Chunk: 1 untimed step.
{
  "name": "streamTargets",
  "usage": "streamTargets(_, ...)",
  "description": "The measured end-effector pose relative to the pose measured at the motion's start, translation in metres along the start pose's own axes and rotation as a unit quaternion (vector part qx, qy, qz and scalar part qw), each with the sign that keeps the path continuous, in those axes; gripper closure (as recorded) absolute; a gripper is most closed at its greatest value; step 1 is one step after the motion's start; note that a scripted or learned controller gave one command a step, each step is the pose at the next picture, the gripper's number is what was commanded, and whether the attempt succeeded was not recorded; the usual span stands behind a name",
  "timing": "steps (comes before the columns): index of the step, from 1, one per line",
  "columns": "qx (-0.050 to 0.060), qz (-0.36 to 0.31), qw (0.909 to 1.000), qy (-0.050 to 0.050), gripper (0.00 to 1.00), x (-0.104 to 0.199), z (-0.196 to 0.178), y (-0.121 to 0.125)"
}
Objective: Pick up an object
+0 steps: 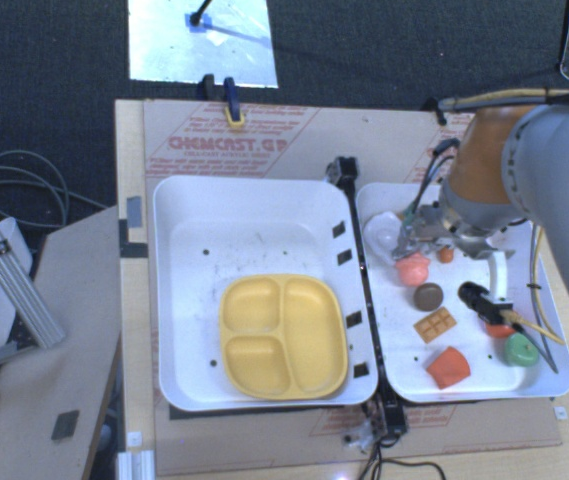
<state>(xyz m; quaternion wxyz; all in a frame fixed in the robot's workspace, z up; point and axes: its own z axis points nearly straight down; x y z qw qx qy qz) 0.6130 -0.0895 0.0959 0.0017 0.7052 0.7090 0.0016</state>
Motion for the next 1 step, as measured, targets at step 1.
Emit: streamTargets(1, -0.001, 0.000, 1.0000, 0.001, 1.00, 0.0308, -0.0945, -0.0445)
